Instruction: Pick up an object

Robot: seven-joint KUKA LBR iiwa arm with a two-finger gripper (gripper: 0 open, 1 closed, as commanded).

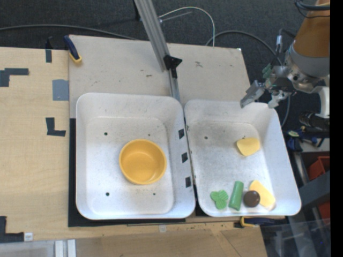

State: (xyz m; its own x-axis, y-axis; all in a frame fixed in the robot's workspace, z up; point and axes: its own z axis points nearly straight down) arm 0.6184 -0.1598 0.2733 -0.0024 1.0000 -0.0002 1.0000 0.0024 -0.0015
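Grey gripper point(261, 96) over right bin's point(278, 135) far corner, fingers spread, nothing between.

A yellow bowl point(142, 161) sits upright, far left of and below the claw point(261, 96). Nearer, a yellow wedge point(248, 146) lies below it (flat), then a green leaf point(218, 198), green cylinder point(236, 195), brown ball point(251, 198) and yellow piece point(263, 193) clustered.

Premises present as a robotics laboratory: taped plywood tabletop point(32, 143), two white bins point(91, 143), loose cabling point(214, 31), metal camera pole point(153, 25), dark carpet.
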